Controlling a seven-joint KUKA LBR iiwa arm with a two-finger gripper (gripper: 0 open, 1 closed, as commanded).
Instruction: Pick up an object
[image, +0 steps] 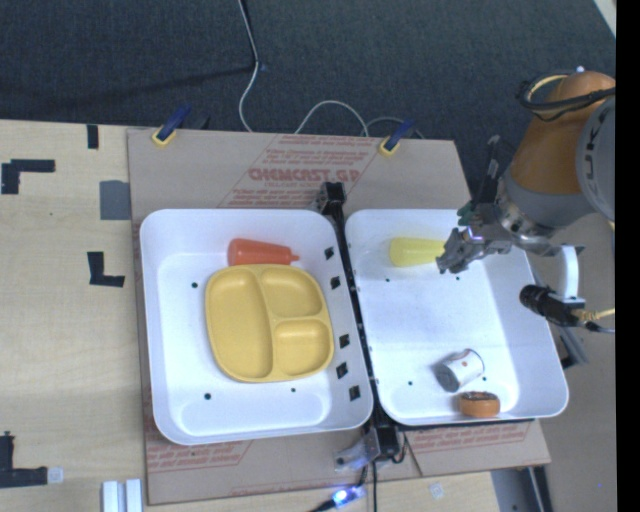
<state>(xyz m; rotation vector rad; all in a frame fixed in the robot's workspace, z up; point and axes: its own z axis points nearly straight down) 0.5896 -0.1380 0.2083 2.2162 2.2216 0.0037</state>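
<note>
You are at the grasp step: the gripper (452, 256) sits at the yellow object (412, 252), finger state I cannot tell, so confirm a pinch before lifting.

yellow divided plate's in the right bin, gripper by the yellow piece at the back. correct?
Not quite. The camera view shows the yellow divided plate in the left bin, not the right. The rest holds: the gripper is beside the yellow piece at the back of the right bin.

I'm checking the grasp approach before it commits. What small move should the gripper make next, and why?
Probably a small shift left, then down: the gripper sits at the right end of the yellow object in the right bin, not yet over its middle.
</note>
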